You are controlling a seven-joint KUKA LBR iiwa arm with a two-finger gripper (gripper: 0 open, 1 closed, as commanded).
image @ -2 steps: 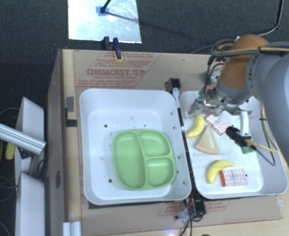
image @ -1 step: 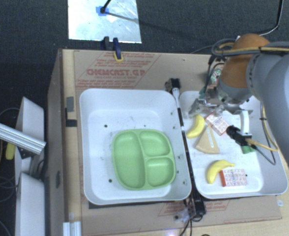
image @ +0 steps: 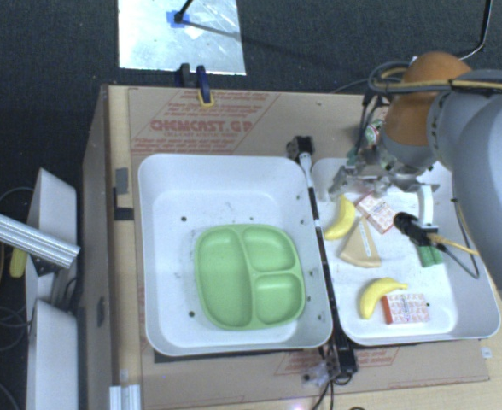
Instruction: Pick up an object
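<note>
My gripper [image: 364, 183] hangs low over the far end of the right bin [image: 481, 310], under the orange-banded wrist. Just below it lie a yellow banana [image: 341, 219] against the bin's left wall and a small red-and-white box [image: 376, 210]. A pale yellow wedge [image: 359, 248] rests in front of these. Nearer the front edge sit a second banana [image: 376, 294] and another red-and-white box [image: 406, 307]. Nothing shows between the gripper's fingers.
The left bin [image: 161, 195] holds a green divided plate [image: 249, 275]. A small green thing [image: 429, 255] lies toward the right bin's right side. The divider between the bins [image: 315, 229] runs close to the first banana. The grey arm covers the bin's far right corner.
</note>
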